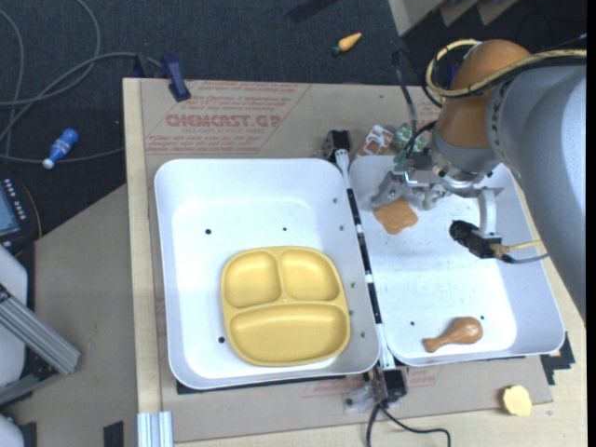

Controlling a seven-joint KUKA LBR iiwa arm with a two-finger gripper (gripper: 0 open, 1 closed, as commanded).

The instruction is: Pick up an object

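From my remote seat I read the surface (140,240) from the left: the left bin (186,203) carries a single yellow divided plate (284,305), three compartments, lying flat toward the near side with nothing in it, so I judge it is there as a spare candidate and not this try's target. Across the shared rim, the right bin (447,287) holds two loose items: one flat tan piece that looks like toast (397,217) at the far left corner, and one brown drumstick-shaped toy (454,333) lying on its side near the front edge, well apart from the toast. The arm (535,147) comes in from the right and bends down over the far part of that bin, which puts the tool (410,196) directly above the toast; that placement makes me think the toast is what this pick is aimed at. I can make out grey metal parts just over the toast's far edge, but I cannot tell whether the tool is spread or closed, and nothing lets me say the toast is gripped. Outside the bins I count one small yellow lump (515,399) on the surface at the near right, and one blue bottle (61,145) on the floor at far left.
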